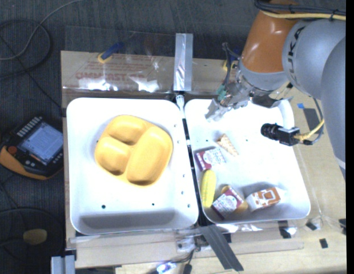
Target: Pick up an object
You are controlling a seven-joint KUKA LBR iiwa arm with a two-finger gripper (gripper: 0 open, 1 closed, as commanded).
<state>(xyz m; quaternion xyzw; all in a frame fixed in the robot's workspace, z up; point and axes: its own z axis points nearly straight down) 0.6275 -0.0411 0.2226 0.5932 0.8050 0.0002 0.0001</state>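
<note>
My tool hangs high over the right bin's far edge, grip unreadable, nothing visibly held. Cracker just below it, banana and cartons further down.

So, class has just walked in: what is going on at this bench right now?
A grey robot arm with an orange band reaches in over the right white bin, its gripper hanging near the bin's far left corner with nothing visibly held. Below it lie a yellow banana and several small cartons. The left white bin holds a large yellow lobed plastic dish.
</note>
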